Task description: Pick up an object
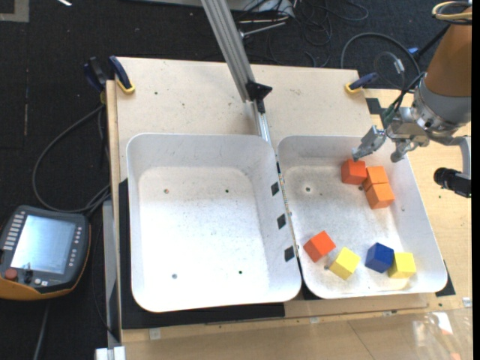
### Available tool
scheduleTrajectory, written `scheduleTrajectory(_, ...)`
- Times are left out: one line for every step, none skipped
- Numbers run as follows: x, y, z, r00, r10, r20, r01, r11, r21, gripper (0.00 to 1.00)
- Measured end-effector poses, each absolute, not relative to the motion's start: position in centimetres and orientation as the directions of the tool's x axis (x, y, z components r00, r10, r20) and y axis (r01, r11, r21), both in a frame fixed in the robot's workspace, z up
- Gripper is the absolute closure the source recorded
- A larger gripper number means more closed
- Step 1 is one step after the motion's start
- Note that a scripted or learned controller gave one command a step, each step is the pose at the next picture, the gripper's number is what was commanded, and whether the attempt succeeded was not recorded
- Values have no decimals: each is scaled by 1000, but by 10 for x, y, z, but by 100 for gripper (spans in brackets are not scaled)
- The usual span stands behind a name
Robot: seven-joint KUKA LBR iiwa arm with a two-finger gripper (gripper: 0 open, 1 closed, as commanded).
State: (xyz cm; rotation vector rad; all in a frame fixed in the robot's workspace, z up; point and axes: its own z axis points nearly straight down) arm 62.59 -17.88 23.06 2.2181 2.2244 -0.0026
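You are looking down on a pale tabletop [195, 96] sitting over dark carpet, with a teach pendant [43, 250] lying on the floor at nine o'clock and cables trailing along the top edge. Two white bins are resting side by side on it: the left bin [150, 156] at the centre-left, the right bin [427, 235] at about four o'clock. A metal pole [229, 36] is slanting down from twelve o'clock toward the seam between them.

The arm is reaching in from three o'clock, and its gripper [384, 145] is hanging over the upper right part of the right bin with the fingers spread apart and nothing between them. One fingertip is sitting just above the red-orange cube [353, 172]; you cannot tell whether it is touching.

Just beside that cube, toward four o'clock, two orange cubes [379, 186] are sitting against each other. Along the bin's six o'clock edge you are seeing another orange cube [321, 244], a yellow cube [345, 262] touching it, a blue cube [380, 257], and a second yellow cube [404, 264] pressed against the blue one.
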Motion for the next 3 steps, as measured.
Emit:
scheduleTrajectory(664,-215,117,-1,1000,-6,1000,1,6,0)
scheduleTrajectory(645,-221,116,-5,1000,-11,1000,6,24,0)
scheduleTrajectory(626,-223,114,-6,1000,-13,999,7,33,0)
